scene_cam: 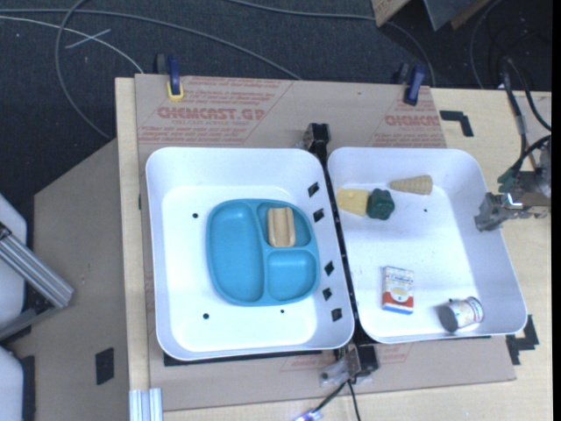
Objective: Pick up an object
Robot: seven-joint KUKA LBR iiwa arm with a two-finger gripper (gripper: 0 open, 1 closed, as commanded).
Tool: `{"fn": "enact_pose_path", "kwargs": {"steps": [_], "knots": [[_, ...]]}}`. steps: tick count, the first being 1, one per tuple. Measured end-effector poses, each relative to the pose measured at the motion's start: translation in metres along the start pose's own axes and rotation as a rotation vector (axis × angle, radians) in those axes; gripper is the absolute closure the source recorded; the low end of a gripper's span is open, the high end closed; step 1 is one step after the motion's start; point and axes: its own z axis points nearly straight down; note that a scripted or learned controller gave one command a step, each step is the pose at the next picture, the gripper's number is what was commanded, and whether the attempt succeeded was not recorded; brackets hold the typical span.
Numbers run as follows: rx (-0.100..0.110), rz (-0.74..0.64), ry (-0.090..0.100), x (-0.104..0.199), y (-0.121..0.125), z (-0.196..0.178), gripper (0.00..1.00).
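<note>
On the left we see a white bin (pixel 166 235) with a blue divided tray (pixel 238 253) lying flat in it, about in the middle. The tray has three compartments: a long one on the left and two smaller ones on the right. In the far right compartment lies a tan block (pixel 280 226), resting lengthwise and inside the dividers.

Between the two bins we see a dark seam with small black clips (pixel 316 214) along it. Two blue clamps (pixel 174 77) hold the cardboard sheet (pixel 210 108) at the far edge of the bench.

The right bin (pixel 465 235) holds the loose things. At its far side we see a yellow piece (pixel 352 201) touching a dark green piece (pixel 380 204) on its right. Just right of those, and a little farther back, lies a tan cone (pixel 412 184), tip pointing left, apart from the green piece. Toward the near side lies a small box (pixel 398 288), white and red with a blue mark, lying flat. To its right, near the near right corner, lies a small can (pixel 462 312) on its side, close to the bin wall.

At the right rim of that bin we see the gripper (pixel 496 210), outside the pile and well apart from every object. Nothing sits between its jaws that we can see, and we cannot tell whether they are spread or closed.
</note>
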Motion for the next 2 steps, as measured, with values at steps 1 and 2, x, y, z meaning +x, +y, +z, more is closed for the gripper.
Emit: {"fn": "enact_pose_path", "kwargs": {"steps": [1, 2], "knots": [[0.008, -0.003, 0.005, 0.052, 0.01, 0.014, 1.0], [0.01, -0.003, 0.005, 0.1, 0.023, 0.026, 1.0]]}}
